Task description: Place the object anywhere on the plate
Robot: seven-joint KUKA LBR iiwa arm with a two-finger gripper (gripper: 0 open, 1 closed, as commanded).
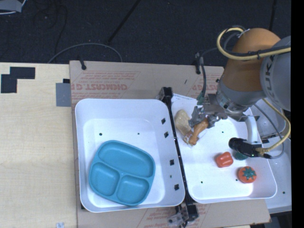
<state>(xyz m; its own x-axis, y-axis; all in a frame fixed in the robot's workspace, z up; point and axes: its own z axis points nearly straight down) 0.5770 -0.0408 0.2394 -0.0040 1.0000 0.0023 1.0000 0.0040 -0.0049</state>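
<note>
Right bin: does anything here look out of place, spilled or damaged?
Nothing stands out. The beige piece, brown stick, red piece and orange fruit lie in the right bin, none visibly broken; the stick sits slanted at the gripper.

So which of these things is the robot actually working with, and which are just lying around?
In the job: gripper, orange-brown stick at it, blue plate.
Lying about: beige lump, red piece, orange toy with green top.
</note>
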